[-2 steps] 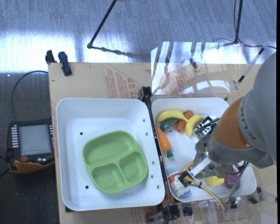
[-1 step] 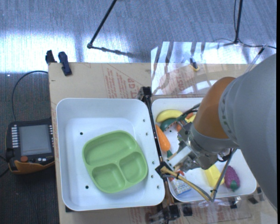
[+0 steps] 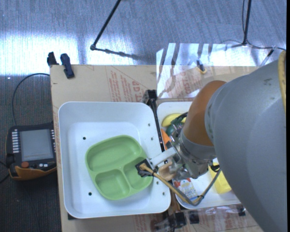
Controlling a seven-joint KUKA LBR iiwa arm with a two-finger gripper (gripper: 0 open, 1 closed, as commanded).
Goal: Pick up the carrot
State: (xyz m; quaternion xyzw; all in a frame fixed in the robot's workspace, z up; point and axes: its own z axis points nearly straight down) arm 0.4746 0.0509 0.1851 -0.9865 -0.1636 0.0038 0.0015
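Where the floor shows on the left, we see a pendant (image 3: 33,148) lying beside the bench (image 3: 104,81), with two clamps (image 3: 63,64) at the bench's far left corner. Next comes the left bin (image 3: 67,129), which holds a green plate (image 3: 111,153) with three compartments, set toward the bin's right and near side. Right of it is the right bin (image 3: 160,111), much of it covered by the arm (image 3: 241,129). The carrot (image 3: 164,138) shows as an orange sliver along this bin's left wall, just beside the wrist and partly hidden by it. A little farther back lies a yellow thing (image 3: 171,119) with a green bit beside it. The gripper (image 3: 178,172) hangs low over the near left part of the right bin, close to the wall between the bins; we cannot tell whether it is released or clenched, and we see nothing held in it. Near it lies a white packet (image 3: 186,187), and farther right another yellow thing (image 3: 222,183).
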